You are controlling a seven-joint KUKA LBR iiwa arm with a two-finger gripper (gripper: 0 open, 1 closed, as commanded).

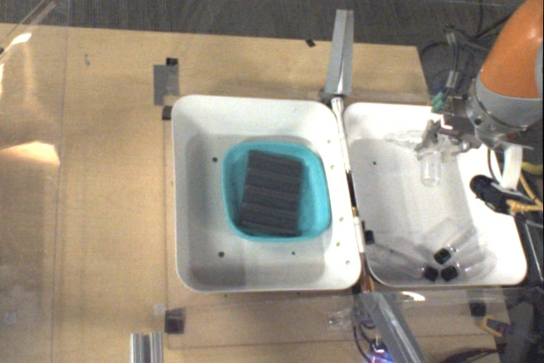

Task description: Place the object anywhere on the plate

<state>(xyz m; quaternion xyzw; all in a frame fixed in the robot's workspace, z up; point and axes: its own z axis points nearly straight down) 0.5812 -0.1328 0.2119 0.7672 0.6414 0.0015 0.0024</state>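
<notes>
Camera view: jaws (431, 150) hang over the right bin (510, 272), upper right of frame; whether apart or together, I cannot tell. Left of them, a dark ridged block (272, 191) lies on the teal plate (316, 200) in the left bin (191, 183).

Two bins side by side on your bench, the arm reaching in from the right.

In the left bin (191, 183) you have the plate (234, 183) near the middle, and the ridged object (272, 191) lies on it, well inside the plate's rim. A dividing post (342, 51) stands behind the seam where the two bins meet. The right bin (382, 259) sits just beside the left one, touching it along that seam. The gripper (431, 155) hangs over the rear part of the right bin, with the arm (510, 64) behind it and to its right. A few small pieces (442, 261) lie in the right bin's front corner, well apart from the gripper.
</notes>
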